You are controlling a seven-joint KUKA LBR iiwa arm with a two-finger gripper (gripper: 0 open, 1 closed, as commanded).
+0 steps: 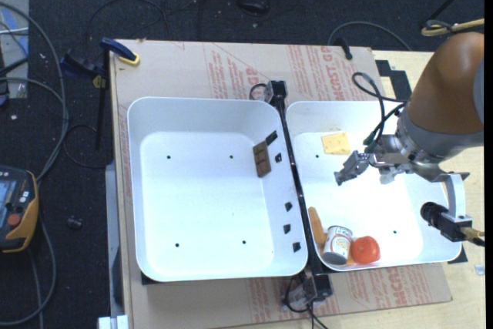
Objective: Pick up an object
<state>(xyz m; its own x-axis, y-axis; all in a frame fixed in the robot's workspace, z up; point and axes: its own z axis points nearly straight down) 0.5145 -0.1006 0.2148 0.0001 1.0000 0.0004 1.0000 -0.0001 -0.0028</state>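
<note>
My gripper (368, 172) hangs over the middle of the right bin (431, 254), open, with only bare bin floor showing between its fingers. A yellow block (335, 142) lies just up and to the left of it. In the bin's near corner sit an orange carrot (316, 225), a small can (337, 243) and a red tomato (366, 249), packed close together. A brown bar (263, 159) leans against the right wall of the left bin (146, 166).
The grey arm with its orange band (454, 81) covers the right bin's far right side. A black bracket (443, 219) sticks out near that bin's right wall. Cables and a blue-yellow clamp (119, 52) lie beyond the bins.
</note>
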